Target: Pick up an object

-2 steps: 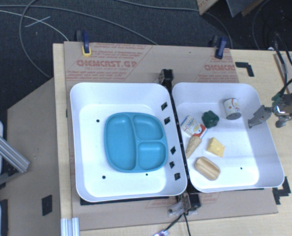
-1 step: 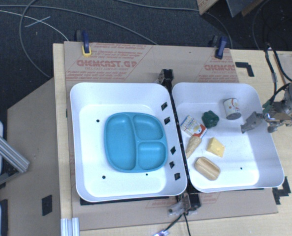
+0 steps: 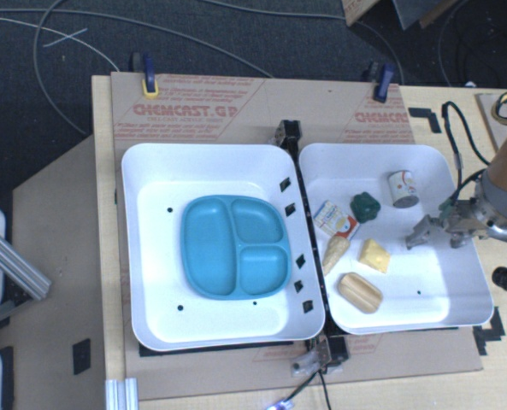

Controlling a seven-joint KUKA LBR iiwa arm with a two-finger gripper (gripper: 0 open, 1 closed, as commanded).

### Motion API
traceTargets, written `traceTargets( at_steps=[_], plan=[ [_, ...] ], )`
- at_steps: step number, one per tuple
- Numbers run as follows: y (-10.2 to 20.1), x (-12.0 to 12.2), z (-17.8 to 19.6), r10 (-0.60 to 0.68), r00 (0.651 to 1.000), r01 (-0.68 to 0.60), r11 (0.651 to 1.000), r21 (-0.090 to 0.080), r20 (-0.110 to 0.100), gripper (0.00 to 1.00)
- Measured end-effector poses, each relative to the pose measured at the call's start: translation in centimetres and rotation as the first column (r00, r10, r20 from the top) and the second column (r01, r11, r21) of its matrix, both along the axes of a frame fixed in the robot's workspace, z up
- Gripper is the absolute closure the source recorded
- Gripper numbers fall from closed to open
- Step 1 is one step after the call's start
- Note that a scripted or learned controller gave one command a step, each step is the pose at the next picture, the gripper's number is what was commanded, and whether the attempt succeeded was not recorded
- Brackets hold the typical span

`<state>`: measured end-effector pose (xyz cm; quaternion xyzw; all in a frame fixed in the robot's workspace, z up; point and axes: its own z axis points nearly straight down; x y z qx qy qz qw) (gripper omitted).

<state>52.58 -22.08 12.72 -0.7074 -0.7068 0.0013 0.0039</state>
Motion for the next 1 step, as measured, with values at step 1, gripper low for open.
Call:
traceTargets(
  at_steps=[1],
  plan=[
    [-0.05,0.26,1.51,0.001,1.000,-0.001,1.000,-0.003,0.010,1.00]
  ],
)
